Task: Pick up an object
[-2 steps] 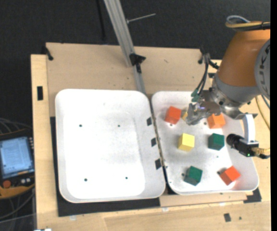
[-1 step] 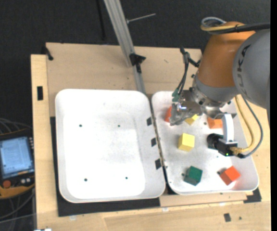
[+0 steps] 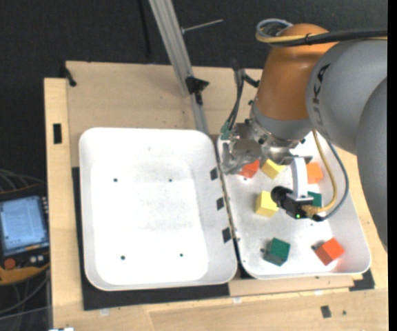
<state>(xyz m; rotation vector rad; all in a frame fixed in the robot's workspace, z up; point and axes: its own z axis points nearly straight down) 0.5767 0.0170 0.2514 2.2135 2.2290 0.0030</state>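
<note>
The KUKA iiwa arm point(image 3: 350, 81) enters from the right edge of the camera view and bends downward. Its grey outer link fills the upper right corner. The orange band point(image 3: 288, 74) sits directly above the wrist. Below the band, the gripper point(image 3: 238, 158) points down and slightly left. The finger state cannot be determined. Cables loop beside the wrist.

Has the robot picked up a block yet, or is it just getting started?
Done: the end effector has reached into the right white bin, low beside a small orange-red block. In hand: I can't see anything lifted. Left: grabbing and raising a block; the yellow cube and green cube lie loose.
</note>
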